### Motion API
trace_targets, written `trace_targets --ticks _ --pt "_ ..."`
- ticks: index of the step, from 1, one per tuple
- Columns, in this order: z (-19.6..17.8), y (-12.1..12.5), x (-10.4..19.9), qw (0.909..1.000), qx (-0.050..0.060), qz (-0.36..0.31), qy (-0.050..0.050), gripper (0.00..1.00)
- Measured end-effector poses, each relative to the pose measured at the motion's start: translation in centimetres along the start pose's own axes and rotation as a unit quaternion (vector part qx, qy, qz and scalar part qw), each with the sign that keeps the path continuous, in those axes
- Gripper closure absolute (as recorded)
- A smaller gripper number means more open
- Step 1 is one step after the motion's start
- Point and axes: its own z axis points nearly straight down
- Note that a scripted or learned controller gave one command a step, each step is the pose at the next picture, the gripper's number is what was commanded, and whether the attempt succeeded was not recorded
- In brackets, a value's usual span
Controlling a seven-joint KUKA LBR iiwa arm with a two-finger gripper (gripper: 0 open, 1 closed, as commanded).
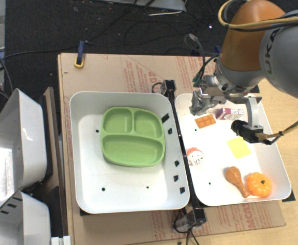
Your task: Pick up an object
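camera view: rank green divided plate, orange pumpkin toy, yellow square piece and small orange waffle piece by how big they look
1. green divided plate
2. orange pumpkin toy
3. yellow square piece
4. small orange waffle piece
The pumpkin and the yellow square look close in size.

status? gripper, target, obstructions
Gripper low over right bin's far-left corner, nothing seen held. Nearest item: orange waffle, just below it. Purple packet lies beside the waffle.

A robotics lab: a grey-and-orange arm [271, 40] reaches over a board-topped bench [123, 73] holding two white bins [82, 137], with loose cables [36, 40] strewn across the dark floor.
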Motion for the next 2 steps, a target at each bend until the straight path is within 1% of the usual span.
trace_targets --ticks 1,2 --pt "0.5 0.6 6.3 1.0 -0.001 0.0 0.0 1.0" --pt "0.7 1.4 11.3 1.0 -0.001 0.0 0.0 1.0"
